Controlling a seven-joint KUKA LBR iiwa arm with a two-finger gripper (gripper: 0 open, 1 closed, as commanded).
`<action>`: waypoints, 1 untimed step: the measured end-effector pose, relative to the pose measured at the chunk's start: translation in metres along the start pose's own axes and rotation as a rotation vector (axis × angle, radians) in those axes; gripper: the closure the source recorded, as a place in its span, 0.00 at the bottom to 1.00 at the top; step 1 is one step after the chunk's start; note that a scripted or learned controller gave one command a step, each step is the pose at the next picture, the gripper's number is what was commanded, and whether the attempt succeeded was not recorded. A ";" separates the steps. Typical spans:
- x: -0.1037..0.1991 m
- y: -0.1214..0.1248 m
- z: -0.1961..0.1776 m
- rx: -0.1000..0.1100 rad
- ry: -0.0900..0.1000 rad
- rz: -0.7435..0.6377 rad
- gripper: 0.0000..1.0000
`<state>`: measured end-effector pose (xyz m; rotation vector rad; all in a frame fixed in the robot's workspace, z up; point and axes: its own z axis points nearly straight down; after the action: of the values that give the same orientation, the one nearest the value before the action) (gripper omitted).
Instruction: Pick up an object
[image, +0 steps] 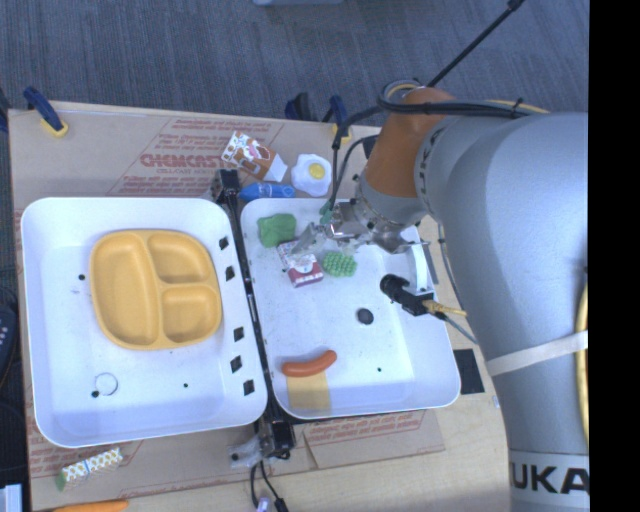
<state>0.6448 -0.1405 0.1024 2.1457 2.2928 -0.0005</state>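
Objects crowd the far end of the right bin (420, 385): a red-and-white packet (302, 268) at the centre, a green leafy piece (276, 229) behind it, a green studded toy (340, 264) just right of it. Gripper (322, 232) hovers just behind the packet; whether it is apart or together I cannot tell. Best to centre over one item before descending, avoiding neighbours.

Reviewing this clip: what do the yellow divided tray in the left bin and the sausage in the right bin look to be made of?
Yellow divided tray: looks like moulded plastic, matte to satin; even colour, rounded compartment ridges, soft sheen. Sausage: probably a plastic or rubber toy; uniform orange-red, smooth surface with no texture, though the view leaves the exact material open.
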 end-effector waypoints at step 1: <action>0.040 -0.026 0.011 0.005 0.002 0.013 0.00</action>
<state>0.6162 -0.1026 0.0916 2.1637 2.2822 -0.0044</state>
